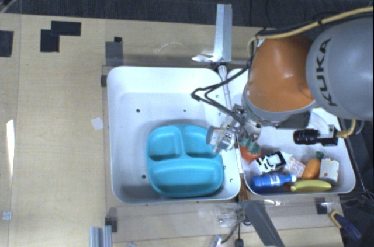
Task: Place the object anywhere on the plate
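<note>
Nearest: right bin (352,180) holds a banana (312,185), blue bottle (272,181) and carrot (311,168), crowded against its near wall. Left bin (117,123) holds the blue plate (184,161), set in the near-right corner, its right rim close to the wall between the bins. Gripper (232,138) hangs over that wall, just beside the plate's right rim. Metal clutter at the tip hides its state: cannot tell if it is spread, closed, or pinching anything. A small red item (250,151) sits just right of the tip, at the right bin's left end; likely the task's object, and not on the plate. Judgement: a short leftward carry would do, the wall being the only edge to clear. Far half of the left bin offers open room.
</note>
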`<state>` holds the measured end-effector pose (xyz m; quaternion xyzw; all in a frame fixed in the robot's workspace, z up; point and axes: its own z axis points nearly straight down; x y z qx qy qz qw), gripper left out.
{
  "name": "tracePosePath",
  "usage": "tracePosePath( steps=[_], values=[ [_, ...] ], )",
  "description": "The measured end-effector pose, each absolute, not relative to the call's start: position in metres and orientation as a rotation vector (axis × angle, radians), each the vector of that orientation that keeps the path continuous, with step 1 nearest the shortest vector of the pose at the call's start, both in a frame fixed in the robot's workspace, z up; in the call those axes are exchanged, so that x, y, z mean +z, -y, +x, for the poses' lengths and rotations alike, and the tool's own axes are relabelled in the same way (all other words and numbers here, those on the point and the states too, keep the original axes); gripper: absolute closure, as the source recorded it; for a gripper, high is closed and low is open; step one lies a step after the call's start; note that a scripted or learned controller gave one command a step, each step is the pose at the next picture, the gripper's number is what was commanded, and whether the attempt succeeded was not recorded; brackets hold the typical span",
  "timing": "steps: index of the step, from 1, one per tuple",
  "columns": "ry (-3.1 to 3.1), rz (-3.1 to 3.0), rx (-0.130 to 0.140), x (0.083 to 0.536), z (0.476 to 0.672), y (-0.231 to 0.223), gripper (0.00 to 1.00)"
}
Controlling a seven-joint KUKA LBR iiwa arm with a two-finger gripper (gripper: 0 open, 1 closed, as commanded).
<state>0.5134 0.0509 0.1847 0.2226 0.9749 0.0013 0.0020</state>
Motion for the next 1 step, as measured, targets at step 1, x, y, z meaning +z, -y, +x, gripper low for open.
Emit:
tracePosePath(
  steps=[1],
  values=[
    [-3.059, 0.699, 0.004, 0.1848, 0.5135, -0.0506, 0.0]
  ],
)
